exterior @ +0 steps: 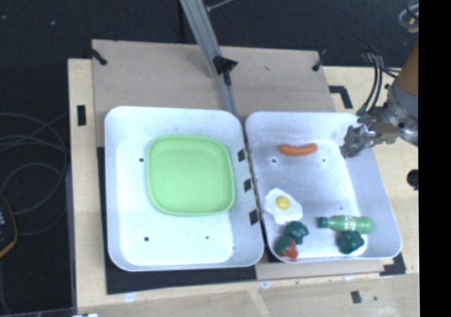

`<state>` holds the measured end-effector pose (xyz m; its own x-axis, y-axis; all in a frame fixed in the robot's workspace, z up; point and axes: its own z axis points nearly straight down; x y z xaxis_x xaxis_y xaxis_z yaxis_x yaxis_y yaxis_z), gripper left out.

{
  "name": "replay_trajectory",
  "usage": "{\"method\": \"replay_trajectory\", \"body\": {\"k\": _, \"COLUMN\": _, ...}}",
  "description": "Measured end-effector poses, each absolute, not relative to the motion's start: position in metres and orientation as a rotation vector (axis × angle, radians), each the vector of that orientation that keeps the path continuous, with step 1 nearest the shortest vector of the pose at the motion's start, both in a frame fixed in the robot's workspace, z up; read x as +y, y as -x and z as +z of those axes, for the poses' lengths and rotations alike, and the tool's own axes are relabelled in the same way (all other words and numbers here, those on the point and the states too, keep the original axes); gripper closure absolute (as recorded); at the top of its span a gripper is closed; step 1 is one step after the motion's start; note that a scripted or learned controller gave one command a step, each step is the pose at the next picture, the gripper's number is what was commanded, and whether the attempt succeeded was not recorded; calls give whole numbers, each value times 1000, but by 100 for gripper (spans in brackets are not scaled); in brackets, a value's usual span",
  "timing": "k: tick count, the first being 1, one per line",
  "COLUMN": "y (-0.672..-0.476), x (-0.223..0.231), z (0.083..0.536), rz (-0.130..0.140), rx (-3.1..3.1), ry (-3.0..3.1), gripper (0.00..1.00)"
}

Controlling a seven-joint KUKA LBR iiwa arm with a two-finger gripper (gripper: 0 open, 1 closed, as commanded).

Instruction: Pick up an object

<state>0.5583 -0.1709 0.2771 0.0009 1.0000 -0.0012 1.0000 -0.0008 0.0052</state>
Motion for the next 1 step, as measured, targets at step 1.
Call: {"method": "replay_trajectory", "body": {"k": 1, "y": -575, "x": -119, "z": 267, "rz": 1, "rx": 2226, "ry": -2217, "gripper": 100}}
